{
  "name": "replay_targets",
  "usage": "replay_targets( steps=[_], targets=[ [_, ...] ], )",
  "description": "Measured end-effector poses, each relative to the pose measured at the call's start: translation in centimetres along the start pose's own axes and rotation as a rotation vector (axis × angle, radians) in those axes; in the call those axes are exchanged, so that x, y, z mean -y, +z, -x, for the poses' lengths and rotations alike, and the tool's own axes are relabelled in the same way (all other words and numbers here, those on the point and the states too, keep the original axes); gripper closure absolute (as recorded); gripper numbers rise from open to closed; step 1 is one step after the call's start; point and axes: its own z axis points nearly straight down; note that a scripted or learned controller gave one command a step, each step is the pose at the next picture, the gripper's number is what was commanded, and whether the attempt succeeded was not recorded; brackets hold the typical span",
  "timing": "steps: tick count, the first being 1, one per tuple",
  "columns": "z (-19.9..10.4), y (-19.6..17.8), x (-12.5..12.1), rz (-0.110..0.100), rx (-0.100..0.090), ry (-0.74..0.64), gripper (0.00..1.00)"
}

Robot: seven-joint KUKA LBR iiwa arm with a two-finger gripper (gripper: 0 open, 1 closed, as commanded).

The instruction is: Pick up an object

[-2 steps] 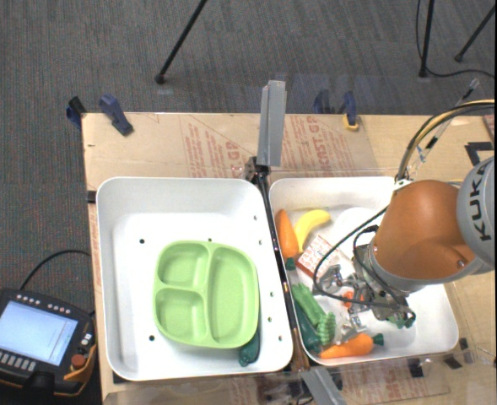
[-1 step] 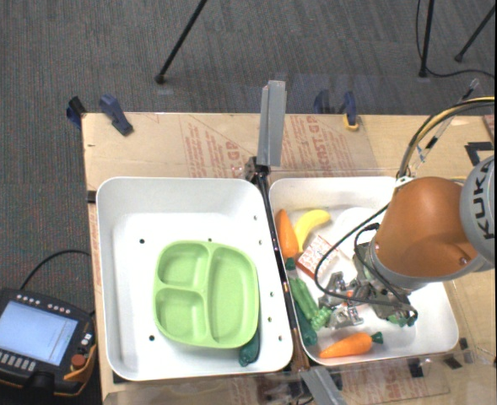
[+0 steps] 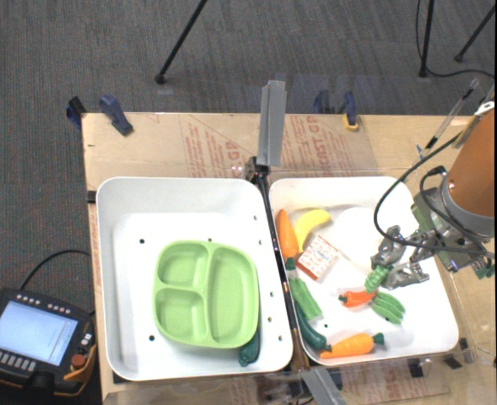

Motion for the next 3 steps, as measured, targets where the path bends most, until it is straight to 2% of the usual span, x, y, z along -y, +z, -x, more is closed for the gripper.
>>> replay_targets(
  steps=[1,3],
  targets=[
    [-0.2,-0.3,-0.1,0.01,-0.011,0.007,1.0],
    [0.0,-2.0,0.1,0.015,-0.009,0.024,1.0]
  ],
)
